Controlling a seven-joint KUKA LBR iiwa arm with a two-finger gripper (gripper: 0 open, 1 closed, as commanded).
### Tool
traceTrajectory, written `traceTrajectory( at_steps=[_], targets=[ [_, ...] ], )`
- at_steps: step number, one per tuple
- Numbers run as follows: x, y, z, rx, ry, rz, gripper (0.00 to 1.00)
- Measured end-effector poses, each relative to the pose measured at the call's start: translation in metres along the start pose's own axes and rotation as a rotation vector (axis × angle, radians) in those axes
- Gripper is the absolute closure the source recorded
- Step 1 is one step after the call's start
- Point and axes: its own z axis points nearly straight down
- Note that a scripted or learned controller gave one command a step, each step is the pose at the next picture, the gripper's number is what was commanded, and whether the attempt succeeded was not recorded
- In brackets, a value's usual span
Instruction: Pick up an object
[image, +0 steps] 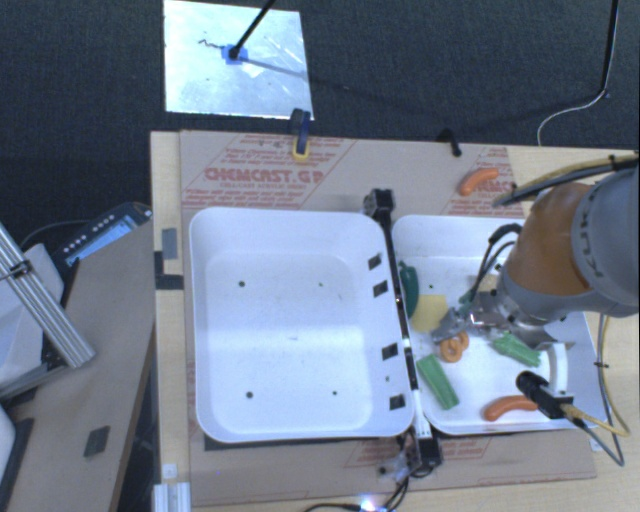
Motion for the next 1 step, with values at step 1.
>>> traceTrajectory(
  at_steps=[1],
  targets=[
    [0.0013, 0.0054, -0.0122, -0.011, -0.001, -0.005, 1.00]
  ],
)
